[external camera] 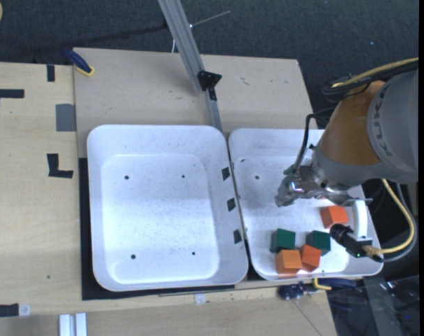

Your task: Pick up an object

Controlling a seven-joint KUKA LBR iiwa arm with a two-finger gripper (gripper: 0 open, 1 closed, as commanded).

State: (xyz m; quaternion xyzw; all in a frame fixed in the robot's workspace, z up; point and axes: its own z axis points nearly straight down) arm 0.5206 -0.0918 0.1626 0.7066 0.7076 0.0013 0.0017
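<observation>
Arm poised above the blocks in the right bin

On the pale wooden table (141,82), the grey arm with its orange band (359,128) reaches over the shallow white right-hand bin (257,149); its gripper (290,191) hangs over bare bin floor, and I cannot tell how it is set. The small blocks lie toward the bin's near edge from the gripper: the dark green cube (283,239) nearest, with the orange cube (289,261) beyond, neither one touched.

left bin (106,159) open, blocks (299,249) crowd right
</observation>
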